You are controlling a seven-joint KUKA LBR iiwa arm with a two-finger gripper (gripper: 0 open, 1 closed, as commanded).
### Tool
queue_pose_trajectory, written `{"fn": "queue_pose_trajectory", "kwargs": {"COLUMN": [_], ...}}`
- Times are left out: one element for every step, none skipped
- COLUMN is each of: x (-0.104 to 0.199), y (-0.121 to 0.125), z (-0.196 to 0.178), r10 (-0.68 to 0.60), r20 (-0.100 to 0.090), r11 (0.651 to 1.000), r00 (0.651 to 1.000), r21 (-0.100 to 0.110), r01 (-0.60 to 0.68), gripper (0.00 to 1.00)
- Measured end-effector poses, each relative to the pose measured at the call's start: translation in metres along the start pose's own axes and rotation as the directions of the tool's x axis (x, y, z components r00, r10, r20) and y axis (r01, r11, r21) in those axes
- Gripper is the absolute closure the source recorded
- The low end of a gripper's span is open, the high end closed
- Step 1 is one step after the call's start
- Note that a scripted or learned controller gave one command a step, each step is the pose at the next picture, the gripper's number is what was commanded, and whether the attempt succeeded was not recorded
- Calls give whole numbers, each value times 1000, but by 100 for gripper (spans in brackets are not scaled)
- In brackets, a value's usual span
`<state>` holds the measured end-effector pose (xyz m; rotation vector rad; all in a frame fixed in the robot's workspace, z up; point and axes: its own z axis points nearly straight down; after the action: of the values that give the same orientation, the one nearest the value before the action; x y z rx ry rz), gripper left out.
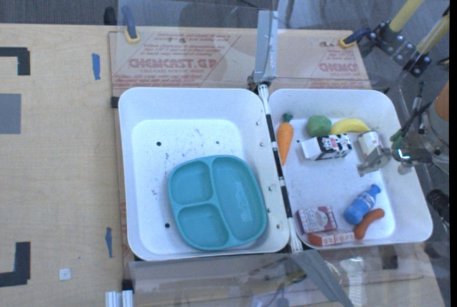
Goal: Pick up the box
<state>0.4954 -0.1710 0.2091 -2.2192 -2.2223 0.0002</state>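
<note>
Box (318,218) front-left of hand (383,158), apart

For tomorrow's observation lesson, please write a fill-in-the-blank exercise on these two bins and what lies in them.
1. The teal divided tray lies in the ______ bin.
2. The carrot lies by the right bin's ______ wall.
3. The blue bottle rests beside a ______ sausage.
4. The red box sits near the right bin's ______ edge.

Missing words: left; left; red; front
</note>
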Motion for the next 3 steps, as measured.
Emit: {"fn": "queue_pose_trajectory", "kwargs": {"x": [35,23,72], "y": [-13,-15,-14], "z": [121,104,121], "r10": [59,-17,-26], "r20": [1,2,5], "r11": [998,1000,1000], "r00": [998,1000,1000], "r21": [-10,-3,-10], "r01": [-59,17,27], "gripper": [0,0,0]}}
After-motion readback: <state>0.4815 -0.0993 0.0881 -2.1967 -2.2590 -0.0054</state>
